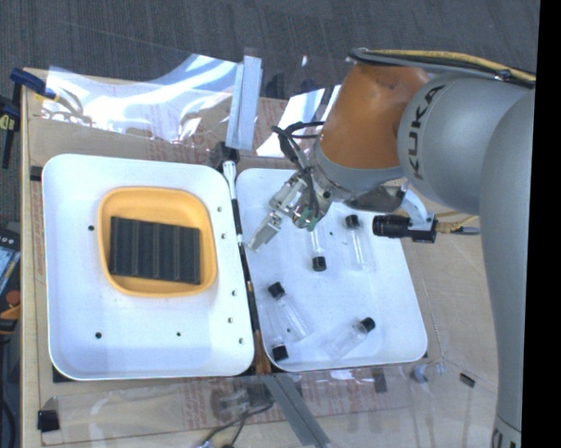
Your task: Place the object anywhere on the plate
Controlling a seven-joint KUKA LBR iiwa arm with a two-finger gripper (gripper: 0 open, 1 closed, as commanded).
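Over the right bin (402, 312), the gripper (283, 214) is hung near the left wall; its finger spread cannot be told. Vials (317, 251) are scattered right and below it, the yellow plate (156, 206) well leftward.

The grey arm (470, 134) reaches in from the right, its hand (279, 218) angled down-left.

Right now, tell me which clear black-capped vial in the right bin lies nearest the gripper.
The clear black-capped vial just below the gripper, cap end toward the bin's front; the other vials lie farther off, right or toward the front edge.
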